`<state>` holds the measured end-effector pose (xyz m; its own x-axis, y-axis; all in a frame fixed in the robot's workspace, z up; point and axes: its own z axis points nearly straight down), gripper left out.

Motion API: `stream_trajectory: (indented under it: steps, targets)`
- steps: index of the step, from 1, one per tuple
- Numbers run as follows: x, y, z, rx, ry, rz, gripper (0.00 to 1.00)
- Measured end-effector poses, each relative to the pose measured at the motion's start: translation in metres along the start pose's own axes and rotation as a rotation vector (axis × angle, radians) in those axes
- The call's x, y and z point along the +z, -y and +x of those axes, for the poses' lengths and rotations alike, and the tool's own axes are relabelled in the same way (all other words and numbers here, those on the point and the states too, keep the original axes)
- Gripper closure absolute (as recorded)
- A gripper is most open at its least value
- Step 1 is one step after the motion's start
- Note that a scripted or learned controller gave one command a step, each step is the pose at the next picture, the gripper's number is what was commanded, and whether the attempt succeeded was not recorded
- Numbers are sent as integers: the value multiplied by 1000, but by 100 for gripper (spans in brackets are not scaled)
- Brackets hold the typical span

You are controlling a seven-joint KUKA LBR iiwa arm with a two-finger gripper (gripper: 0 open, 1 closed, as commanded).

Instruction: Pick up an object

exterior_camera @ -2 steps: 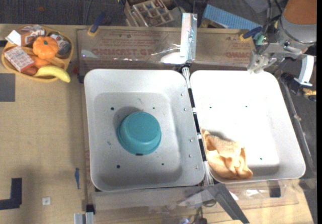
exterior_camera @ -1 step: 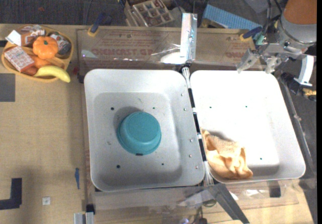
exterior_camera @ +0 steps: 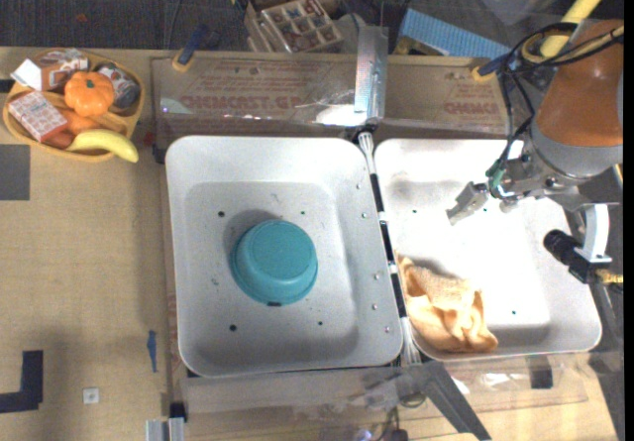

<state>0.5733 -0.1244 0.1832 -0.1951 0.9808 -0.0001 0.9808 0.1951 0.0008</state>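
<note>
Bench with two white bins

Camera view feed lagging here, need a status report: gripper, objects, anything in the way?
Gripper over right bin, nothing between fingers. Orange cloth in that bin's near corner. Teal bowl in left bin. Path clear.

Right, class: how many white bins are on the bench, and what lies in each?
2. The left bin holds a teal bowl. The right bin holds an orange cloth in its near left corner, with the pincer above it.
</note>
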Motion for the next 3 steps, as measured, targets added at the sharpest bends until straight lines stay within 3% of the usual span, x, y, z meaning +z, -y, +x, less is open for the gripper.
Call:
stream_trajectory:
  steps: [1,2,3]
  targets:
    - [14,75,-3,-95,-1,1,0]
    - [93,84,27,-75,7,-12,0]
    - [83,84,27,-70,5,-16,100]
